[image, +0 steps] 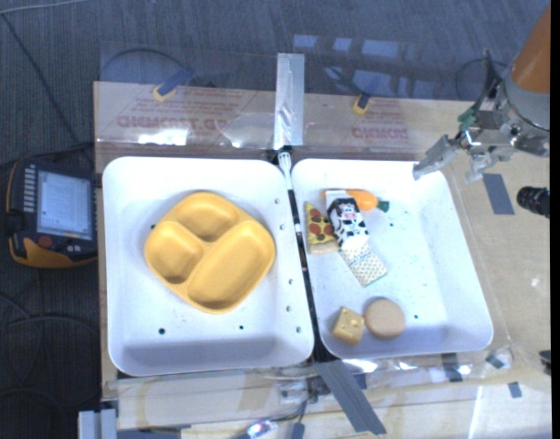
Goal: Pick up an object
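Note:
The right bin [445, 273] holds several small toys. An orange carrot [363, 200], a black-and-white cow-print piece [349, 222] and a pizza slice [318, 228] lie near its far left. A patterned packet [365, 265] lies just in front of them. A cheese wedge [349, 325] and a round tan bun [384, 318] sit near the front. My gripper [447, 168] hangs over the bin's far right corner, open, with nothing between its fingers. It is well apart from all the toys.
A yellow divided plate [208, 249] lies in the left bin [124, 337]. A teach pendant [48, 213] rests on the floor at the left. A metal strip [290, 99] stands behind the bins' shared wall. Tape pieces dot the bench.

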Robot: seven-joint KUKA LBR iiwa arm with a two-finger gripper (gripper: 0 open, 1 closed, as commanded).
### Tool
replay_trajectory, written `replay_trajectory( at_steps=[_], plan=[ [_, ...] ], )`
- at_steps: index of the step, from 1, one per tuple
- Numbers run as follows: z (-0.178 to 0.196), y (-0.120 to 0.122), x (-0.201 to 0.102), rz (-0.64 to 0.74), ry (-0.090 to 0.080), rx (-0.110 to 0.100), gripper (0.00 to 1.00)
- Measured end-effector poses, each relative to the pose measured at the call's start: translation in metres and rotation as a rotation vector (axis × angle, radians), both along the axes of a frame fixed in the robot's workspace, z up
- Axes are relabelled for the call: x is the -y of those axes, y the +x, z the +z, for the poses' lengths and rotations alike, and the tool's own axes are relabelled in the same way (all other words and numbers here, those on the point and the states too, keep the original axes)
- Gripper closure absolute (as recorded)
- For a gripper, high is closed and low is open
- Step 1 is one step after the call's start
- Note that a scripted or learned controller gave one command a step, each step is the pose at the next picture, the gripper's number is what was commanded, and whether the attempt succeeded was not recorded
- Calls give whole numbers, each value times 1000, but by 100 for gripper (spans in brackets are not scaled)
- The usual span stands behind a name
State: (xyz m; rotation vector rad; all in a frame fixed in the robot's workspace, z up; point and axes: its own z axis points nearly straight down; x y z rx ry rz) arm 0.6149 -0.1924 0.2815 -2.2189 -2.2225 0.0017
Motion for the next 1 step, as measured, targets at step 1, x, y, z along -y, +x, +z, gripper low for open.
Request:
replay_trajectory(
  at_steps=[1],
  plan=[
    [-113,53,-47,243,0,-1,0]
  ],
)
